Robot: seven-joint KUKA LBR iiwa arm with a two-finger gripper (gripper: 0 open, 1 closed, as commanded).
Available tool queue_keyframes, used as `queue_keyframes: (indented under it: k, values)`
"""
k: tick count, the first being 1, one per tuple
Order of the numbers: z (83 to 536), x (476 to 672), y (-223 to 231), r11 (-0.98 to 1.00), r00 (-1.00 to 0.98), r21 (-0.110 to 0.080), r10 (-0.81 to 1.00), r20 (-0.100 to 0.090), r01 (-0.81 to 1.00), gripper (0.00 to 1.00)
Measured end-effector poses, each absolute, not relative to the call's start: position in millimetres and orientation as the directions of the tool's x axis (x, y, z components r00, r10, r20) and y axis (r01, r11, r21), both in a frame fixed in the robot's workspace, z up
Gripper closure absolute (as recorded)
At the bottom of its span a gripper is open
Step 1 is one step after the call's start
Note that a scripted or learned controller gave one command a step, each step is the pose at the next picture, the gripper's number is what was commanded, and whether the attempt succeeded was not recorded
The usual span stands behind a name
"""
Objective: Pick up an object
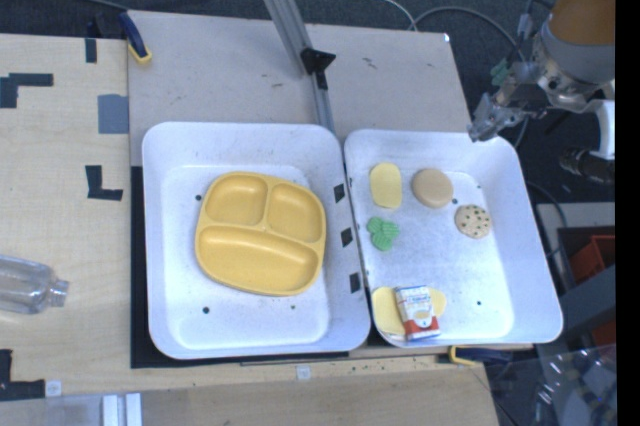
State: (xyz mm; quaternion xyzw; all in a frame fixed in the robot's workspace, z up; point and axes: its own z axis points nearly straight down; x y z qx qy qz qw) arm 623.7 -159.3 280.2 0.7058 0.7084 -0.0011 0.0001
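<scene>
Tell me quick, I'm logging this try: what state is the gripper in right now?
Gripper: cannot be told; it hangs over the right bin's far right corner, nothing visibly in it.

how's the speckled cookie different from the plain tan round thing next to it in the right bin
The cookie is pale with dark specks; the tan round piece is one plain colour. The cookie looks a little smaller than the tan piece. The cookie lies lower and further right in the view, while the tan piece sits beside the yellow oval piece. Both are roundish, lie apart from each other on the floor of the right bin, and neither is touched by the gripper.
</scene>
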Motion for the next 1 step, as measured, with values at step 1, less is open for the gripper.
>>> queue_keyframes:
  k: [1]
  values:
    - [160.4, 628.5, -149.7, 0.002, -0.002, -0.009, 1.0, 0.0, 1.0, 1.0]
